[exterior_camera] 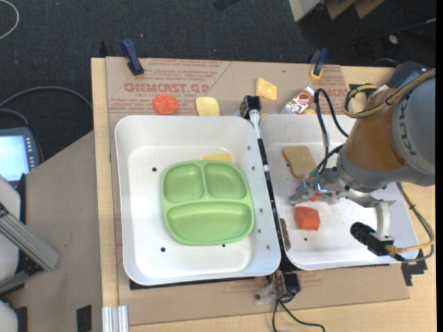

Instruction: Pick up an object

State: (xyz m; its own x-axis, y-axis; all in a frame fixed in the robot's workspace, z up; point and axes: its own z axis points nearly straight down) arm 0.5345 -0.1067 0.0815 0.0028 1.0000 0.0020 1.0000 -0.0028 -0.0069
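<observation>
In the right bin [387, 247], an orange-red block [307, 218] lies near the middle. A brown toast-shaped slice [299, 159] lies toward the back left. My gripper [306, 190] is low in this bin, between the slice and the block, just above the block's far edge. A small orange bit [315, 197] shows right at the gripper's tip; I cannot tell whether it is held. In the left bin [138, 241], a green divided plate [206, 203] sits in the middle. A flat yellow piece [218, 158] pokes out behind it.
Behind the bins on the cardboard lie a red-orange round piece [165, 104], a yellow piece [207, 106], a yellow wedge [266, 88] and a red-and-white packet [300, 102]. Blue clamps [131, 55] [318, 62] hold the board's back edge. The arm covers the right bin's right half.
</observation>
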